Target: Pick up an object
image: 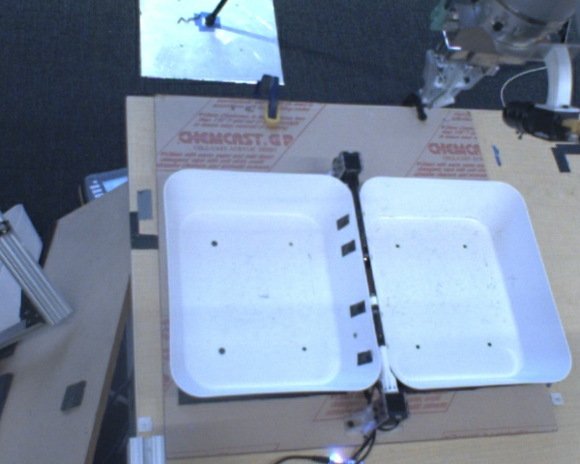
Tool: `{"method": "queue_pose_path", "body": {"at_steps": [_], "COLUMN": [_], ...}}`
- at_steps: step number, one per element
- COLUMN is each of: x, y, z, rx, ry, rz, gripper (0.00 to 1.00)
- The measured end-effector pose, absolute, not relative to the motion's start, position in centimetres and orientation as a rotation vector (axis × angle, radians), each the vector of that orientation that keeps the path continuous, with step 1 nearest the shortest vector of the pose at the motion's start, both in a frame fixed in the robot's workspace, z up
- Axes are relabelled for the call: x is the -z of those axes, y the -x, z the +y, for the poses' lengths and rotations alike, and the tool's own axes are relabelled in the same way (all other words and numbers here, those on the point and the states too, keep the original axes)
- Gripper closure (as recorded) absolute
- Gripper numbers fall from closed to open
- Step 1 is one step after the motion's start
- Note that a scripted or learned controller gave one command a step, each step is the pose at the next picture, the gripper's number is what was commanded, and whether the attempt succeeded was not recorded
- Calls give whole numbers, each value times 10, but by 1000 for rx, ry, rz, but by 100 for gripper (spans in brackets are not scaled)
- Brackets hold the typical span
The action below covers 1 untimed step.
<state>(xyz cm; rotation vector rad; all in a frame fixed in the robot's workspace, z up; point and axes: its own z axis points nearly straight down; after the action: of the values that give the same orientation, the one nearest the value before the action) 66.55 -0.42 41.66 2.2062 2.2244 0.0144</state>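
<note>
1. At the far left, a silver metal rail (24,269) is leaning across a grey side table (72,278) that is standing just beside the bench.
2. Up at the top left, a shiny sheet (208,27) is lying on the dark floor beyond the bench's far edge.
3. A small blue and yellow clamp (270,100) is sitting at the far edge of the bench, on a clear board with red lettering (237,135) that is lying under both bins.
4. The left bin (177,259) is resting flat on that board, with its white floor showing a few small dark dots.
5. A line of black clips (353,249) is running down the seam where the two bins are touching.
6. The right bin (546,303) is lying flat alongside, its floor lightly speckled.
7. The gripper (427,95) is hanging beyond the far rim of the right bin, over the bench's back edge and well apart from both bin floors; whether it is open or closed cannot be told, and nothing is showing in its grasp.
8. Where the object to be picked is lying cannot be told from this view.
9. The grey arm (522,3) is entering at the top right, with a white cable (559,75) looping beside it.
</note>
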Motion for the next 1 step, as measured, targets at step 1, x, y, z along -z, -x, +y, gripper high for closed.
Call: {"method": "queue_pose_path", "body": {"at_steps": [1], "x": [-314], "y": [-647], "z": [39], "rx": [5], "ry": [-2217], "rz": [2234], "gripper": [100]}}
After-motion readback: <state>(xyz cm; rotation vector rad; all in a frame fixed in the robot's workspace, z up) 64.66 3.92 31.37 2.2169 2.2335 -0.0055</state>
